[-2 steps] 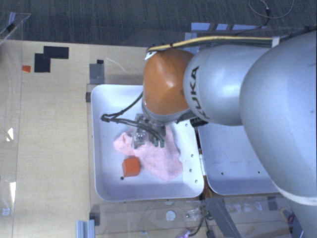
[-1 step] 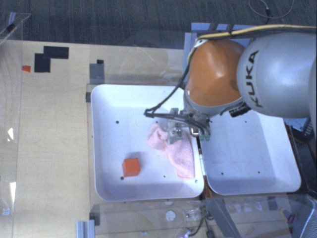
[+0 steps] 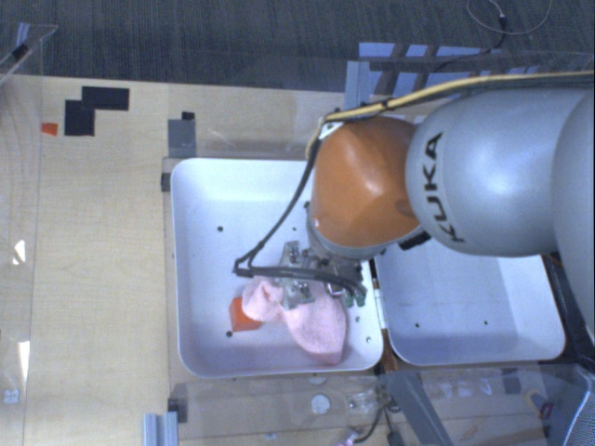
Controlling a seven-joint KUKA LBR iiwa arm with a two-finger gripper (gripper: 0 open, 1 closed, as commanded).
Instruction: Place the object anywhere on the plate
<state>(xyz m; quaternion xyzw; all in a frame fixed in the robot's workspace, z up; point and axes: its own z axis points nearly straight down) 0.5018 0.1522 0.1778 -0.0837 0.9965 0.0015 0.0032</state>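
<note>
Spotted a pink, soft-looking thing (image 3: 314,331) low in the left bin (image 3: 200,240), toward its lower right corner and close to the bottom wall. Looked lumpy and floppy, honestly couldn't call what it was. Noticed a small orange-red piece (image 3: 243,317) touching its left side, partly tucked under the pink edge. Couldn't sort out which of the two was the object and which the plate.

Found the gripper (image 3: 299,288) right above the pink thing's upper edge, overlapping it from this angle. Couldn't tell whether it was open, shut or gripping anything, with too much metal and shadow in the way. Also saw a black cable (image 3: 275,234) looping from the wrist down to the gripper's left side.

Saw plain white floor across the upper and left parts of the left bin, apart from a few small dark dots. Same story in the right bin (image 3: 483,316), with bare white floor in the part that showed. Lost the shared middle wall and most of the right bin's top under the orange band (image 3: 361,186) and the big grey arm (image 3: 507,170).

Outside the bins, just wooden bench (image 3: 93,286) on the left, with black marks (image 3: 93,108) and a tiny red square (image 3: 48,128) in the upper left of the frame.
</note>
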